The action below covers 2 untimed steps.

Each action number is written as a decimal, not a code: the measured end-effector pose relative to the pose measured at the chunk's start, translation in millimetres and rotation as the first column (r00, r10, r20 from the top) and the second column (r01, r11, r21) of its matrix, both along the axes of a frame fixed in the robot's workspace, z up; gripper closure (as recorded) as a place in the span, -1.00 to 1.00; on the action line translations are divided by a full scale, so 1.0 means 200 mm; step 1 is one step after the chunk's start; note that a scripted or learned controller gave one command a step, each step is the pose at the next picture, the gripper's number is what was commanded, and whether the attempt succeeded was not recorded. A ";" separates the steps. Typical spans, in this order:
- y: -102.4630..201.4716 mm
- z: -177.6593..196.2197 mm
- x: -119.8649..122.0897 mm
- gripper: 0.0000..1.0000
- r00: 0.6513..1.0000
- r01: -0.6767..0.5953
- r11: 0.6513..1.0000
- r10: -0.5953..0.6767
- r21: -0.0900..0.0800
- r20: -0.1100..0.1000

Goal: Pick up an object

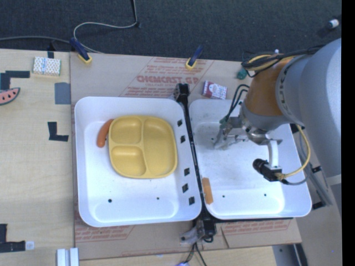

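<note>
Nothing is lifted yet: the gripper sits low in the right bin (whether spread or pressed together I cannot tell), well apart from the small orange piece at its left rim.

A grey arm with an orange band reaches from the right, its gripper low over the right bin. In the left bin, a yellow divided plate lies beside an orange sausage. Another orange piece sits at the right bin's near-left edge.
</note>
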State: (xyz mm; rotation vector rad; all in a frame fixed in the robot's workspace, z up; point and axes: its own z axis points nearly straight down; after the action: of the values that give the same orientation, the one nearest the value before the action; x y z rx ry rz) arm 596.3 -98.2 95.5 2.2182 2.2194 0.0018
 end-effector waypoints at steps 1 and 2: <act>0.00 0.05 0.00 1.00 1.000 -0.001 1.000 0.001 0.001 -0.001; 0.01 0.09 0.00 1.00 1.000 -0.002 1.000 0.002 0.002 -0.002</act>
State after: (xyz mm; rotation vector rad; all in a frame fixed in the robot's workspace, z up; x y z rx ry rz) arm 596.3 -96.9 113.8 2.2180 2.2234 0.0023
